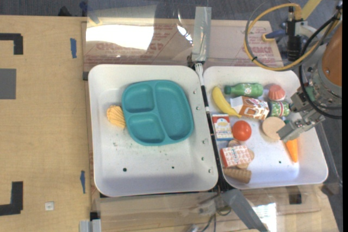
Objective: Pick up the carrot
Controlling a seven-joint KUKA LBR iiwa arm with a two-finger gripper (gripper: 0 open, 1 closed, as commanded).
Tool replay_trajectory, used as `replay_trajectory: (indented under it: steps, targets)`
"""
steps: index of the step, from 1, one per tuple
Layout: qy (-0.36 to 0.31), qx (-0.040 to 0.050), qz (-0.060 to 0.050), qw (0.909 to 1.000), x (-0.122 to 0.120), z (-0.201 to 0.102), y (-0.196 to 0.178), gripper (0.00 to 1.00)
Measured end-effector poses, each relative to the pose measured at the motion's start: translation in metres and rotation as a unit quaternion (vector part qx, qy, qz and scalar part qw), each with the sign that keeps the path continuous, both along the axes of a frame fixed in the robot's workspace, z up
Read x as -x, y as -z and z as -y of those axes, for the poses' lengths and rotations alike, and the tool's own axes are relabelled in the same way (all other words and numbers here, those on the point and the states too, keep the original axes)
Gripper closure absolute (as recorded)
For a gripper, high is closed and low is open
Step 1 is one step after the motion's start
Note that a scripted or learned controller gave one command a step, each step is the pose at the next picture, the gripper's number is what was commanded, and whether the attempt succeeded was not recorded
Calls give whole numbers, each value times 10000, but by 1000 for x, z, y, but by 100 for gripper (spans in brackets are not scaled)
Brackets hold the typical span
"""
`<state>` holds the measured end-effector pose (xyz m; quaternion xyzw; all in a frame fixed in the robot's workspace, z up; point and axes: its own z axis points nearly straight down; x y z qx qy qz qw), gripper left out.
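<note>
- Right shallow white plastic bin (312,171): holds the toy food and my pincer.
- My grey metal pincer (292,130): positioned directly above the carrot's top end; finger spread cannot be told.
- Small orange tapered carrot (292,150): lies near the bin's right wall, just beside the pincer tips.

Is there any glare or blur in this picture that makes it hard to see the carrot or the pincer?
In the camera view, strong glare lies on the clear sheet behind the left bin, far from the task; the carrot in the right bin is evenly lit and sharp enough; the pincer just above it is grey and slightly soft, so its state is unclear.
</note>
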<state>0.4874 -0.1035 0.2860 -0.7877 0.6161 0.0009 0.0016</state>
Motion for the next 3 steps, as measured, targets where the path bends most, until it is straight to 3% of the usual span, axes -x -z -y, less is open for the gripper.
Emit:
replay_trajectory:
  steps: [1,2,3]
  targets:
    - [-1653,0,-6,9862,7,-10,33,100]
    - [-1782,-11,10,9840,-82,-33,36,100]
    - [-2279,-25,-45,9737,-64,35,156,100]
